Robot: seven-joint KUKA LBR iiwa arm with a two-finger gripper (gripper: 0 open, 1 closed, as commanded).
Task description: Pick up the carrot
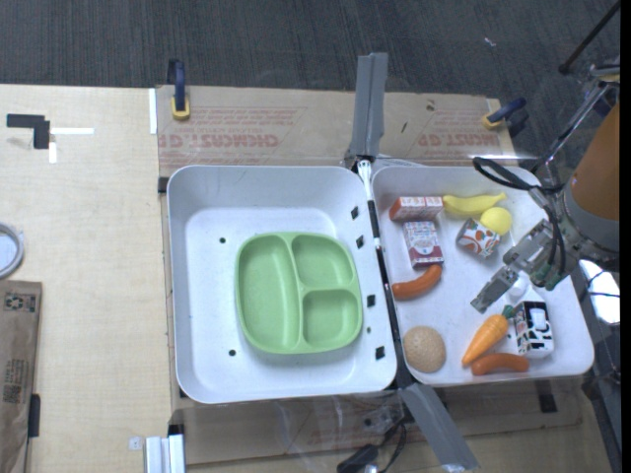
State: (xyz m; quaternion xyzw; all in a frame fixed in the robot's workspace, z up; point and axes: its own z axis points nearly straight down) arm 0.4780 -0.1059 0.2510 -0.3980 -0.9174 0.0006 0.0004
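Observation:
The carrot, orange with a green top, lies tilted in the front right part of the right bin. Its green end points up and right toward the gripper. My gripper hovers just above and behind the carrot, over the bin's right side. Its grey fingers are spread open and nothing sits between them. The lower finger is close to the carrot's green top, but I see no contact.
Around the carrot lie a black-and-white carton, a red-orange sausage, and a round tan ball. Farther back are another sausage, two red boxes, a banana, a lemon and a can. A green divided plate fills the left bin.

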